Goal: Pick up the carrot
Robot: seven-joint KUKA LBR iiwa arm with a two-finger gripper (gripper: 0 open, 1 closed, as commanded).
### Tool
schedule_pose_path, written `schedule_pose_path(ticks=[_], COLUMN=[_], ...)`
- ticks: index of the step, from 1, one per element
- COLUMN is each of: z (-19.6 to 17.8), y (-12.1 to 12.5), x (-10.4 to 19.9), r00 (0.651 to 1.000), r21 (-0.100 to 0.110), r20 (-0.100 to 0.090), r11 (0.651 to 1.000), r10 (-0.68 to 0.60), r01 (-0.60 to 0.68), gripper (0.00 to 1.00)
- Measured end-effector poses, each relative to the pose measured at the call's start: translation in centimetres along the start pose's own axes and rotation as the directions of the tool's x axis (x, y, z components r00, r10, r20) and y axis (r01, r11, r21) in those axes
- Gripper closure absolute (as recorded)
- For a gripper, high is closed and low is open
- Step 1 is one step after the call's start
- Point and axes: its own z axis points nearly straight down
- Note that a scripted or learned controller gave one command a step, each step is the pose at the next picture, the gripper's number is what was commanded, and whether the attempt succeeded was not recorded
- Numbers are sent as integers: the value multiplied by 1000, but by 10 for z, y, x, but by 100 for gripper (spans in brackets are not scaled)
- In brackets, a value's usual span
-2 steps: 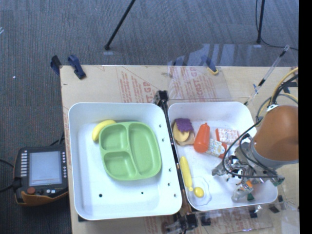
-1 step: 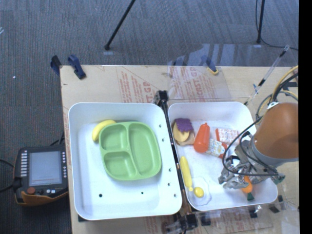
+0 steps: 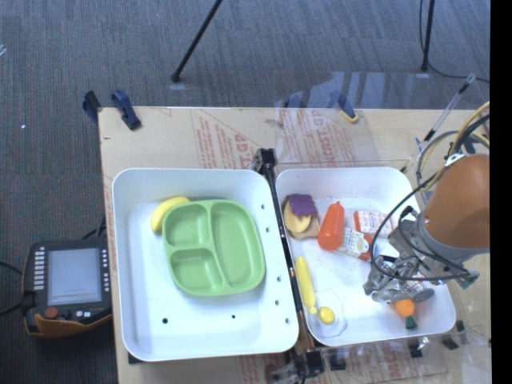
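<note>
The carrot (image 3: 406, 309) is a small orange piece with a green tip. It lies in the right bin (image 3: 352, 179) near its front right corner. My gripper (image 3: 394, 285) hangs low over that corner, just behind and slightly left of the carrot, and its metal parts overlap the carrot's upper edge. The grey arm with its orange band (image 3: 460, 202) comes in from the right and hides the bin's right wall. I see nothing lifted off the bin floor.
Also in the right bin are a purple-topped pastry (image 3: 300, 213), a red-orange bottle (image 3: 331, 225), a red and white packet (image 3: 364, 232) and a long yellow utensil (image 3: 308, 286). In the left bin (image 3: 140, 294) lie a green divided plate (image 3: 214, 246) and a banana (image 3: 166, 210).
</note>
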Motion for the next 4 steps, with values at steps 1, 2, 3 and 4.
schedule_pose_path(ticks=[1, 2, 3, 4], z=[1, -61, -59, 41], y=[0, 117, 20, 3], x=[0, -101, -150, -122], r00=[1000, 988, 997, 974], r21=[-1, -1, 0, -4], r20=[-1, 5, 1, -7], r11=[1000, 988, 997, 974], r10=[1, -156, -79, 227], r01=[-1, 156, 79, -227], gripper=[0, 0, 0, 0])
